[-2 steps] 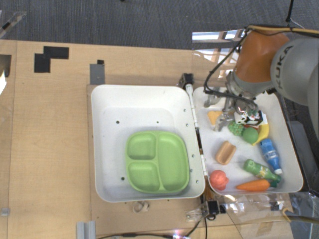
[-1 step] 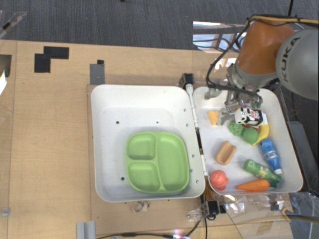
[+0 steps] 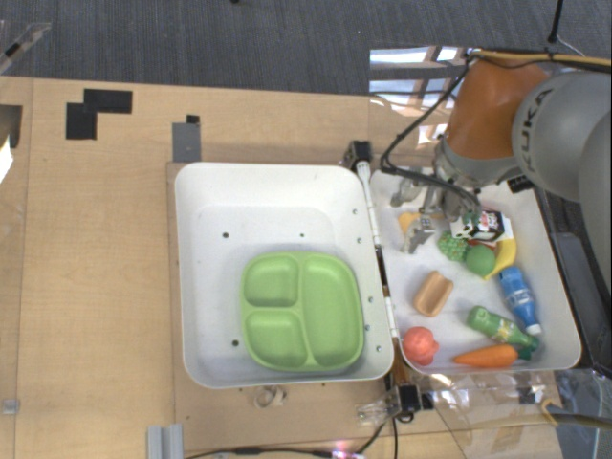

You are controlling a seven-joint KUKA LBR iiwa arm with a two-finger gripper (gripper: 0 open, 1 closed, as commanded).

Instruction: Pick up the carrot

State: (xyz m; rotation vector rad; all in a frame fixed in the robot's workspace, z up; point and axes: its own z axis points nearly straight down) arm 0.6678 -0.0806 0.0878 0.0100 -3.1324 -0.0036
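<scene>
The orange carrot [image 3: 486, 357] lies flat along the front edge of the right bin [image 3: 559, 299], its tip pointing left. My gripper [image 3: 414, 216] hangs over the back left part of that bin, far behind the carrot and apart from it. Its fingers [image 3: 419, 237] look spread, so it is open, with a small yellow piece [image 3: 409, 223] on the bin floor below them. The grey arm with its orange band [image 3: 488, 113] reaches in from the upper right.
Around the carrot lie a red ball-shaped fruit [image 3: 419, 344], a green bottle [image 3: 499, 326], a blue bottle [image 3: 517, 297] and a tan bread roll [image 3: 432, 294]. Green vegetables [image 3: 467, 253], a banana [image 3: 506, 253] and a black-and-white carton [image 3: 484, 225] sit by the gripper. The left bin [image 3: 210, 256] holds a green divided plate [image 3: 301, 310].
</scene>
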